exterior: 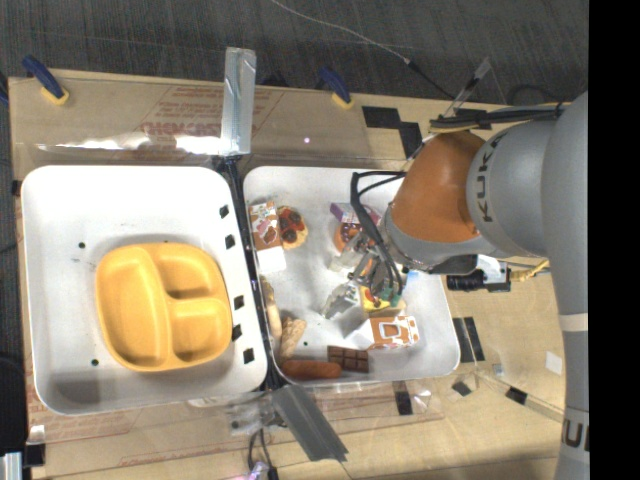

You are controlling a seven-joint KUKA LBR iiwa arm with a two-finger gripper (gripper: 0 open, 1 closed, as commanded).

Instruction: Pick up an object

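Overhead view of the tabletop (120, 103). Your arm (520, 188) reaches from the right into the right bin (310, 183), its end effector (365, 283) low among the clutter; you cannot tell its state. Candidate objects lie in this bin: a small carton (392, 332) just beside the end effector, a chocolate bar (349, 358), a sausage (310, 369) and a pastry packet (275, 225). The left bin (60, 198) holds a yellow divided tray (160, 306).
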